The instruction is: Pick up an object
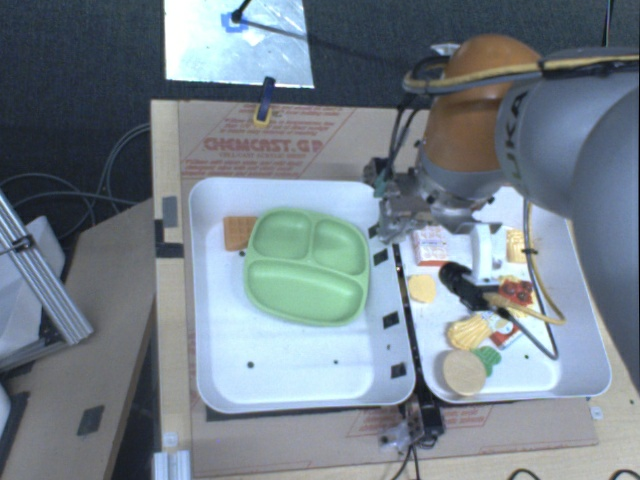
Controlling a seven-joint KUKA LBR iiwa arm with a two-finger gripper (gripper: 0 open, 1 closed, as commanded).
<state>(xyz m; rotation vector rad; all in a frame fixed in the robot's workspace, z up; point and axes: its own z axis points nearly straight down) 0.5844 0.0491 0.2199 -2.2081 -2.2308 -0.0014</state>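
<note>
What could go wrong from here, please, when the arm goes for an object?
The gripper sits by the divide between the left bin and the right bin, so a descent could strike a wall. The tan disc, green piece and yellow ridged piece lie crowded together in the right bin; a grasp may catch two or slip.

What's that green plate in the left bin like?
The plate is pale green, looks like plastic, with rounded corners and raised ridges dividing it into three empty sections: two small ones at the back, one wide one in front. It lies flat, right side up, in the left bin. A tan square seems to touch its back left corner.
</note>
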